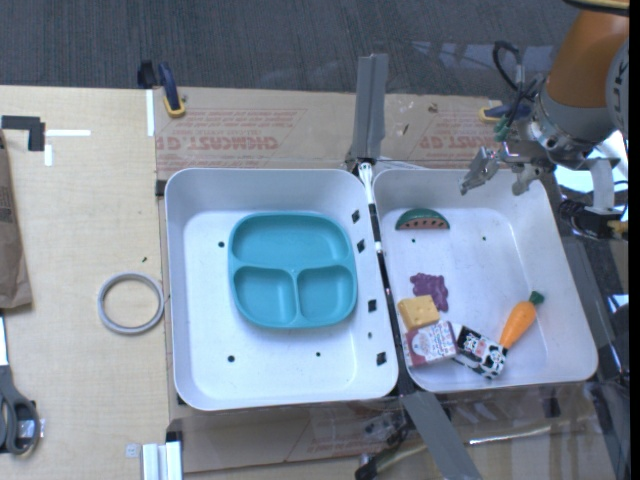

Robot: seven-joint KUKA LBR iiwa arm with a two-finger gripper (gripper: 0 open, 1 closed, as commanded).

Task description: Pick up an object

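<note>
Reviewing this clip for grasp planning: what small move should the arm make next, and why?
Probably travel toward the watermelon slice and lower over it. The gripper sits raised at the right bin's far corner with nothing between its fingers, and that slice lies nearest, apart from the other toys.

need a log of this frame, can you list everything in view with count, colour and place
bins: 2, white, side by side on the bench
divided plate: 1, teal, in left bin
watermelon slice: 1, green and red, top of right bin
grapes: 1 bunch, purple, middle of right bin
cheese wedge: 1, yellow, below the grapes
carton: 1, pink and white, bottom of right bin
small box: 1, black and white, right of the carton
carrot: 1, orange, lower right of right bin
ring: 1, grey, left of the bins
clamp: 1, blue and yellow, top left
arm: 1, grey and orange, top right
claw: 1, grey, above right bin's top edge
</note>
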